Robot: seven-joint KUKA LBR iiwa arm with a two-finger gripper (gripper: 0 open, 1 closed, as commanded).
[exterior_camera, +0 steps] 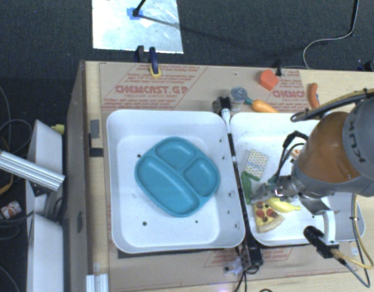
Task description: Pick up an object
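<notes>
The arm's hand [278, 190] is low in the right bin [275, 125], over a toy banana [283, 206] and pizza slice [266, 216]; I cannot tell its grip. Reaching step; next, close and lift.

Reached in from the right, wrist bent down low.

Grey arm [363, 145] entered at the right edge, with the orange band [324, 148] sitting just above the wrist and facing the camera. Dark cables looped along the wrist's left side. Gripper [278, 190] hung at the lower left end of the wrist, pointed down and leftward; seen from above, mostly hidden beneath the wrist housing, so little of its shape could be made out.
</notes>
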